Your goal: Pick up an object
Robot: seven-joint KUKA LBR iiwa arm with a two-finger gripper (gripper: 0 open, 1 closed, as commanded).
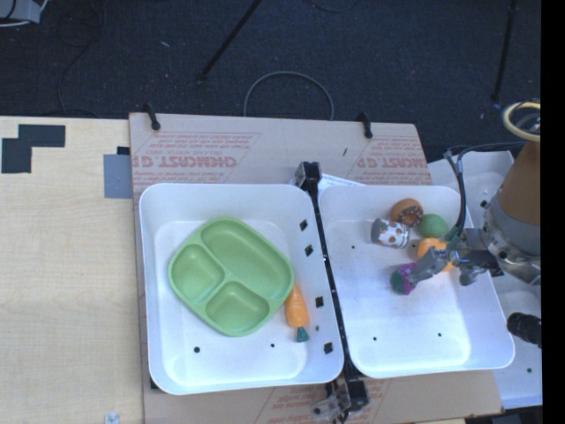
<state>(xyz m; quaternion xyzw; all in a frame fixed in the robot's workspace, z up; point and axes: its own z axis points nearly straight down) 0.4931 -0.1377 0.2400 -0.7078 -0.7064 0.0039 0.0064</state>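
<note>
The right bin (424, 343) holds a cluster of small toys near its far right side: a brown donut-like piece (407, 210), a white patterned cup (388, 232), a green ball (433, 226), an orange piece (429, 248) and a purple piece (403, 279). My gripper (446, 264) reaches in from the right, low over the bin. It sits just beside the orange piece, and its grey tip stretches towards the purple piece. The gripper partly hides the orange piece.
The left bin (168, 210) holds a green divided plate (231, 275) and a toy carrot (297, 310) by the divider between the bins. The arm's orange band (525, 188) stands over the right bin's right edge. Cardboard lies under both bins.
</note>
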